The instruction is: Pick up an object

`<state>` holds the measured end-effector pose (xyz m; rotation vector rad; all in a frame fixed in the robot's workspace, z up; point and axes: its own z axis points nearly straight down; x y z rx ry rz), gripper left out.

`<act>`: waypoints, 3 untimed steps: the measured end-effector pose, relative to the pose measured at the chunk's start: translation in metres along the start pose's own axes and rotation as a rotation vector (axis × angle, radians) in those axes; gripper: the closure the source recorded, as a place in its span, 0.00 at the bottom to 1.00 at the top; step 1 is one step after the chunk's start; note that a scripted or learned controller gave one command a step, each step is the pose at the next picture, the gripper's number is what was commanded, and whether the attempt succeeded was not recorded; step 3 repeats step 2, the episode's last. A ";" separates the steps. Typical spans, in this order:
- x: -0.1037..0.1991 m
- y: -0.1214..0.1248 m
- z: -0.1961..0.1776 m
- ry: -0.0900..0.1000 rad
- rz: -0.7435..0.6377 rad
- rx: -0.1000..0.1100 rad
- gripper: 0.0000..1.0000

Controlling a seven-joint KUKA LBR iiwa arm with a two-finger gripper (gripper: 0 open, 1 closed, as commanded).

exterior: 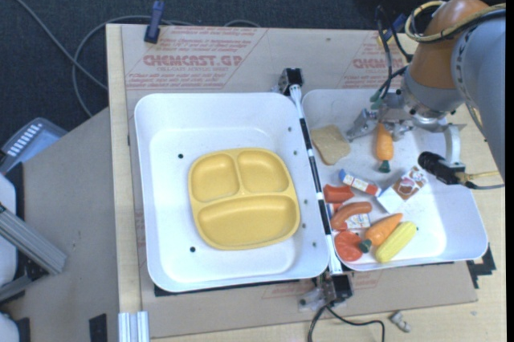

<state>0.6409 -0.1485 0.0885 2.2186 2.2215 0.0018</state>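
The right bin (466,240) holds several toy foods. A small orange carrot with a green tip (385,146) sits upright-looking directly under my gripper (384,124), which hovers over the bin's far middle. Whether the carrot is gripped or merely lying beneath cannot be made out. Just left of it lies a tan bread slice (330,144). Nearer the front are a red-white tube (359,184), a red chili (337,193), a sausage (352,213), a tomato slice (348,246), a larger carrot (384,228), a yellow corn cob (396,242) and a small brown carton (410,185).
The left bin (152,124) holds a yellow divided plate (243,197) in its middle. The grey arm with its orange band (440,51) comes in over the right bin's far right corner. A blue clip (153,21) lies on the cardboard behind the bins.
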 end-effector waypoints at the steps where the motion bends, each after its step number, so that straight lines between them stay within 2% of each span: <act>1: 0.000 0.000 -0.010 -0.002 -0.001 -0.002 1.00; 2: 0.100 0.010 -0.099 0.003 -0.004 -0.005 1.00; 3: 0.100 0.010 -0.099 0.003 -0.004 -0.005 1.00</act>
